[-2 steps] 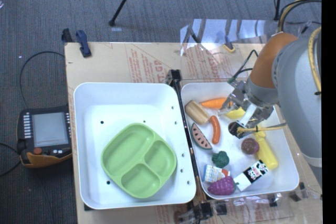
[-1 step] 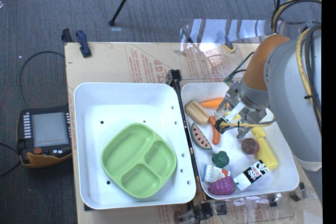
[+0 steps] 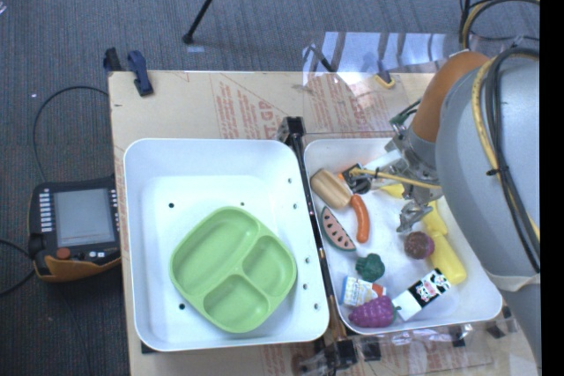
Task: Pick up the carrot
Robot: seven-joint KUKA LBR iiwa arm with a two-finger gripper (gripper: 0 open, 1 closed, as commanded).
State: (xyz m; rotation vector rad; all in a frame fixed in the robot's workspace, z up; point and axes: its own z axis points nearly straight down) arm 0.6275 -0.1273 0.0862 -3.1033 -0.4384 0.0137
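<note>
Orange carrot (image 3: 359,218), lime green plate (image 3: 233,268), purple grapes (image 3: 372,311), black-and-white carton (image 3: 422,291), white bins (image 3: 141,189).

Left bin (image 3: 150,189): green divided plate (image 3: 233,268)
Right bin (image 3: 480,299): watermelon slice (image 3: 337,229), grapes (image 3: 373,311), milk carton (image 3: 423,291)
Left edge: handheld controller (image 3: 75,226)

The right bin (image 3: 489,299) is crowded. The carrot (image 3: 359,217) is hemmed in: a bread roll (image 3: 330,187) lies just above and left of it, a watermelon slice (image 3: 337,229) is just beside it on the left, and broccoli (image 3: 370,266) lies below. Bare white floor is seen on the carrot's right side. The arm (image 3: 493,154) covers the bin's right part. In the left bin (image 3: 150,180), much bare floor is left around the green divided plate (image 3: 233,269).
</note>
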